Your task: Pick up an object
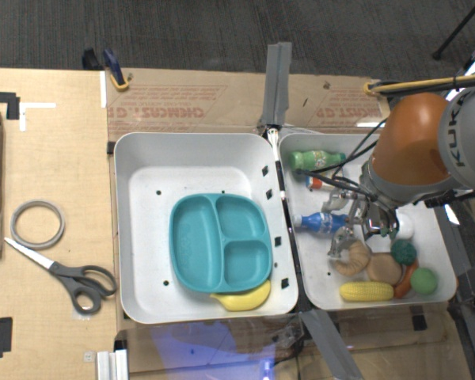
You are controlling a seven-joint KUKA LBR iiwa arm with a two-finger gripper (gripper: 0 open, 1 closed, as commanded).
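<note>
The arm's gripper hangs low in the right bin, just above a tan bread roll beside the blue bottle. I cannot tell how the jaws stand. This looks like the reach-down step; next calls for closing on the roll and lifting.

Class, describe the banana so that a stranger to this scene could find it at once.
Start at the left white bin, which holds a teal divided tray. The banana peeks out from under the tray's near edge. It is the one yellow thing in that bin.

Glossy turquoise plastic plate, smooth white plastic bins, matt brown cardboard, metal-bladed scissors
</note>
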